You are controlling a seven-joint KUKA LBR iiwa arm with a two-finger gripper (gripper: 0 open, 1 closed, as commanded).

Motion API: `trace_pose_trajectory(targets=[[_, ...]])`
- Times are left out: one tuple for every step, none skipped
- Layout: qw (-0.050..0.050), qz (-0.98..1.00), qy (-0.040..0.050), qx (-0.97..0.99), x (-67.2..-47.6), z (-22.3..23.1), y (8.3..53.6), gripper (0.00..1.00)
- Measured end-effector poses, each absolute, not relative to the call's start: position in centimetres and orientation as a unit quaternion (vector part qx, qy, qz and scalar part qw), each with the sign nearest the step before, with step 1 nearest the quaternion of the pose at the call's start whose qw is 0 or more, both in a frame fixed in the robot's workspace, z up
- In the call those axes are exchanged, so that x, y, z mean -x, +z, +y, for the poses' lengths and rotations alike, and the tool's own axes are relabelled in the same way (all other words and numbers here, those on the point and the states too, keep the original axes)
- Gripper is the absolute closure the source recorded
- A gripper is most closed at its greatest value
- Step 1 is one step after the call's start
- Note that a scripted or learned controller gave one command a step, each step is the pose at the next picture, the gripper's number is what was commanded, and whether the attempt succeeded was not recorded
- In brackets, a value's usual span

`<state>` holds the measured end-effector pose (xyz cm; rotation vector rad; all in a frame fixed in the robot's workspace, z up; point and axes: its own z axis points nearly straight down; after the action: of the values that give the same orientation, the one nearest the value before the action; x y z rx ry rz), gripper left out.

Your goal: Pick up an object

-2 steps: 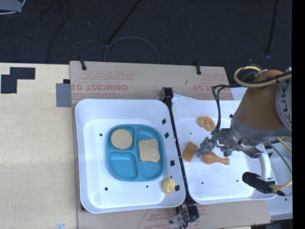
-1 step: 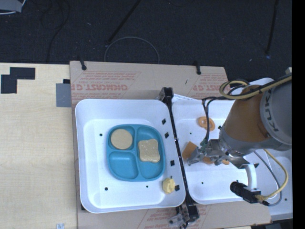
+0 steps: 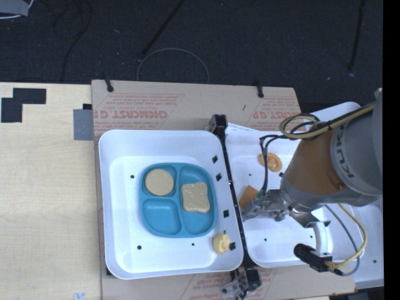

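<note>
Orange and wedge-shaped, a small food piece point(image 3: 248, 195) lies by the right bin's point(image 3: 275, 255) left wall, seemingly ungrasped. The gripper point(image 3: 259, 206) hangs just beside it; whether its fingers are spread, I cannot tell.

The left bin point(image 3: 119, 167) holds a blue divided tray point(image 3: 164, 220) with a round cracker point(image 3: 159, 182) and a toast slice point(image 3: 195, 197); a yellow lump point(image 3: 220, 242) lies at its 5 o'clock. In the right bin point(image 3: 275, 255), the claw point(image 3: 257, 206) sits beside an orange wedge point(image 3: 247, 194), with a pretzel point(image 3: 272, 162) at 1 o'clock.

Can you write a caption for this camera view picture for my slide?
Robot arm reaches into the right bin; blue tray sits in the left bin.
</note>
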<state>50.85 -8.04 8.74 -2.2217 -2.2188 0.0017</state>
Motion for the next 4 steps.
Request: trace_pose_trajectory(targets=[[0.001, -0.704, 0.0005, 0.71, -50.9, -8.2, 9.9, 1.0], [0.0, -0.707, -0.0001, 0.707, -51.0, -8.2, 14.0, 1.0], [-0.001, -0.707, -0.0009, 0.707, -51.2, -8.0, 20.3, 1.0], [0.0, -0.707, 0.0, 0.707, -51.3, -8.2, 22.0, 1.0]])
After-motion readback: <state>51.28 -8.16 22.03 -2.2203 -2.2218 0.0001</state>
